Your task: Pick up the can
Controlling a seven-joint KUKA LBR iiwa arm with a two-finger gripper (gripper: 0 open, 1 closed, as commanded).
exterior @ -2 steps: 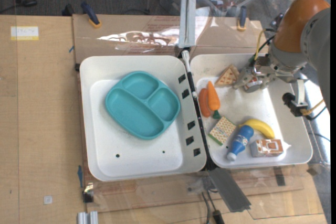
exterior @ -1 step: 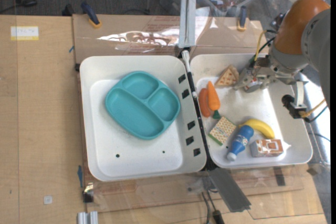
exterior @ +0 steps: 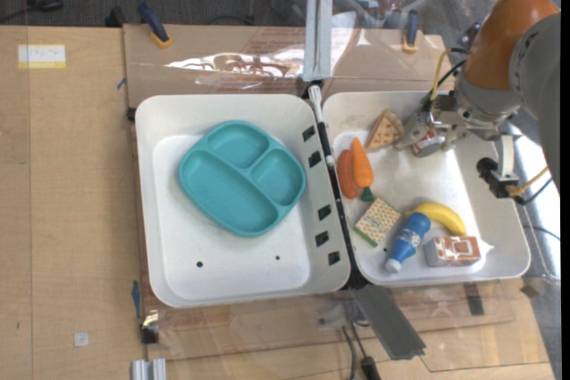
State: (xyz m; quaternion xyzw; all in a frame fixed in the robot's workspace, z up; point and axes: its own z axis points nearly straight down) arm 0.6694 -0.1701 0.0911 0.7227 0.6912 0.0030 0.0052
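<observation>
Item 1, nearest my camera: left bin (exterior: pixel 232 291), its front rim sitting lowest in my view, carrying a teal divided plate (exterior: pixel 240 178) that is lying flat toward the bin's back left and playing no part in this job. Item 2: right bin (exterior: pixel 499 267), holding everything else. Item 3, the target: can (exterior: pixel 456 251), which I am reading as the small grey piece with a red and white label. It is lying on its side in the front right corner, near the front wall, so I am judging that a grasp needs to come down across its body. Item 4: blue bottle (exterior: pixel 406 242), lying tilted just left of the can, close enough to be crowding that side. Item 5: banana (exterior: pixel 438 216), curving just behind the can and bottle and hemming in the rear. Item 6: square cracker (exterior: pixel 378 221), lying left of the bottle. Item 7: carrot (exterior: pixel 354 166), resting by the divider. Item 8: tan wedge (exterior: pixel 385 131), sitting at the back. Item 9: gripper (exterior: pixel 427 140), hanging low over the back of the right bin just beside the wedge, well apart from the can. I am unable to tell how wide the claw is standing. Item 10: arm (exterior: pixel 508 40), reaching in from the right.
</observation>
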